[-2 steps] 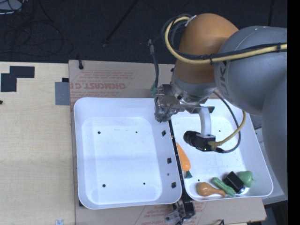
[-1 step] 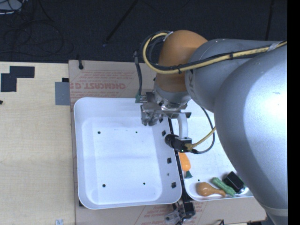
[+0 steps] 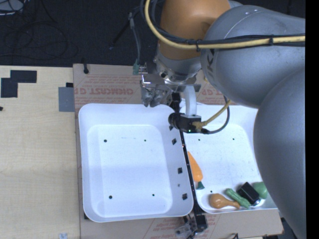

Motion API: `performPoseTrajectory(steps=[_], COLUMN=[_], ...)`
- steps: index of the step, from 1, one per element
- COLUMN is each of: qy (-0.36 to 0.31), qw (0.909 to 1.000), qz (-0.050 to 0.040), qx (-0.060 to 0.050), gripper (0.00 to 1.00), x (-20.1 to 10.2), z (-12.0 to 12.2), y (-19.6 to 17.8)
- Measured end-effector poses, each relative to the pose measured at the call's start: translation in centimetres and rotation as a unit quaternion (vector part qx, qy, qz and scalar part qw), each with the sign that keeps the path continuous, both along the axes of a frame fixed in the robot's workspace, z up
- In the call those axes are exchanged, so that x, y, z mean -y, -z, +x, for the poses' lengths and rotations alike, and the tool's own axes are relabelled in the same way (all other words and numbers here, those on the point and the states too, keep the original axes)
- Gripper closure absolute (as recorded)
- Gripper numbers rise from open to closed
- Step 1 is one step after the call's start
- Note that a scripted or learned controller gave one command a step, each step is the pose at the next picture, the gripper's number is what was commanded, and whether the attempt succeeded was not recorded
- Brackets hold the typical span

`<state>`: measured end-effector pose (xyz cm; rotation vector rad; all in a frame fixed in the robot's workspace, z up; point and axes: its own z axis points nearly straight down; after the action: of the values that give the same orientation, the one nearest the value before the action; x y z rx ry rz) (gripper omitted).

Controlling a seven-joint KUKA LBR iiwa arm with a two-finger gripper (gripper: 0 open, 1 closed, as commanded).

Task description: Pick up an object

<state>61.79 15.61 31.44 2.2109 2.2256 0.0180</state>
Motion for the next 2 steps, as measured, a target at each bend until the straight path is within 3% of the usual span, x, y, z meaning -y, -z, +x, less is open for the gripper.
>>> performPoseTrajectory(steps=[1, 2], qy=[0.002, 0.001], qw=[1.0000, 1.0000], qz=[-0.0022, -0.0034], qx=[-0.004, -0.009], gripper=[1.00, 1.00], x=[-3.8, -8.9], z=[2.7, 2.5], y=[-2.7, 2.1])
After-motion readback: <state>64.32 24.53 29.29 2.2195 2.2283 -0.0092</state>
